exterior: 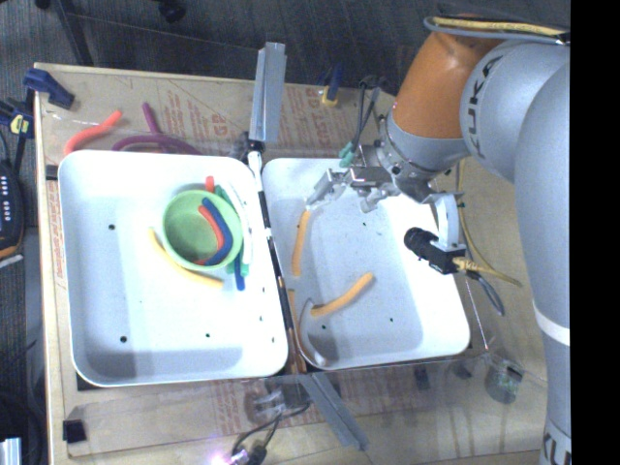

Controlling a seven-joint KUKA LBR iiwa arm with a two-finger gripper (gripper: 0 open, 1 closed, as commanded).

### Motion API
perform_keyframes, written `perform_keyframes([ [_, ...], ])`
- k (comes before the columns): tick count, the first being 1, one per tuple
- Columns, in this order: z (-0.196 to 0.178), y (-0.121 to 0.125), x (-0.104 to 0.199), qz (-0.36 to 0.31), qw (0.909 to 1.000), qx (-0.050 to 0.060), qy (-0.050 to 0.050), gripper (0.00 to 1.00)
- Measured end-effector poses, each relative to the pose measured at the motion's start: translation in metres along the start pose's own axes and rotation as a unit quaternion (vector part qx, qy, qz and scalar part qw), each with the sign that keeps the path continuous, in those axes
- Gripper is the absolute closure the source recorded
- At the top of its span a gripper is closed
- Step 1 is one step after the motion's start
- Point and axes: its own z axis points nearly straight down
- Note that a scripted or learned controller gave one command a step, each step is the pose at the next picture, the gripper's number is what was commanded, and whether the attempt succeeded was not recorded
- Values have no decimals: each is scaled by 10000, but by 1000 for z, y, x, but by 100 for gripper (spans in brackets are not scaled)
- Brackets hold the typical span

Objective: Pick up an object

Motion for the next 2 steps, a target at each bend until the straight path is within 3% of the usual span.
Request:
perform_keyframes([
  [1, 146, 6, -4, 287, 9996, -17, -16, 0],
  [2, 137, 6, -4, 265, 9996, -5, -23, 100],
])
